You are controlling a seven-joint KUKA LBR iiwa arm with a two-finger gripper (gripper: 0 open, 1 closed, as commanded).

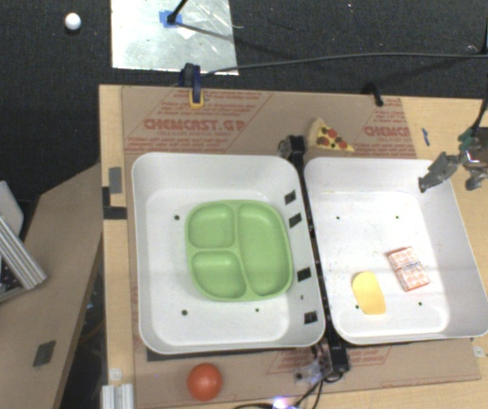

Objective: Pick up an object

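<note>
The claw (450, 170) sits at the right edge of the frame, over the upper right corner of the right bin (469, 254). Its fingers look spread apart with nothing between them, so it holds nothing.

The things it could pick lie low in that same bin, well apart from the claw: a yellow block (369, 293) near the lower middle and a small pink-and-white packet (407, 268) just up and right of it. The two are near each other but do not seem to touch. The left bin (154, 254) carries a green divided tray (238, 249). A toy pizza slice (330, 137) rests on the bench (252, 118) above the bins, and an orange ball (204, 381) lies on it below the left bin.

The likely trouble is the reach itself. The packet looks flat, so the fingers may close above it or scrape the bin floor and miss. Because the two items lie close, a descent between them could nudge one aside. The rounded yellow block may also squirt out if it is caught off-centre.
</note>
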